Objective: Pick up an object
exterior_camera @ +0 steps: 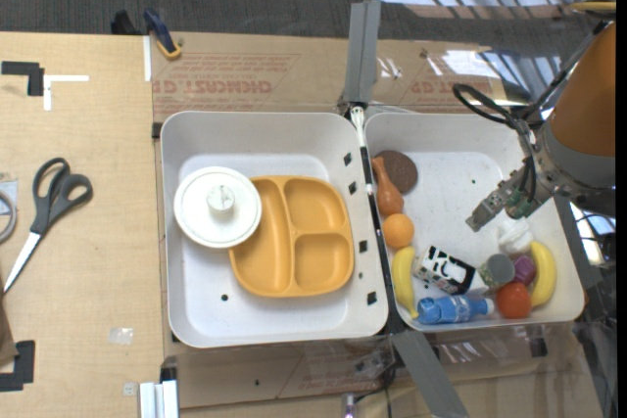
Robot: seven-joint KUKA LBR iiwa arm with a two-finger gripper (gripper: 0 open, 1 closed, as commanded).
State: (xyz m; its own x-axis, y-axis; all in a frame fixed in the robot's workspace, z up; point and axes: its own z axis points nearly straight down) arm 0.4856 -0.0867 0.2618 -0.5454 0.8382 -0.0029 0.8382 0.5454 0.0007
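Note:
The right bin point(460, 147) holds several small objects. A brown disc point(402, 168) and an orange carrot-like piece point(388, 193) lie at its left wall, with an orange point(398, 230) and a banana point(403, 277) below them. Along the front are a black-and-white item point(446, 270), a blue bottle point(453, 309), a grey round piece point(498, 267), a red tomato point(512, 301), a purple piece point(525, 266) and a second banana point(545, 271). My gripper point(495, 209) hangs over the bin's right half, just above and left of a small white object point(515, 236). I see nothing held in it.
The left bin point(186, 308) holds a yellow divided plate point(299, 255) with a white round lid point(217, 206) overlapping its left edge. The bins' shared rim point(364, 210) runs between them. Scissors point(47, 201) lie on the bench at far left. The arm's orange band point(593, 103) is at right.

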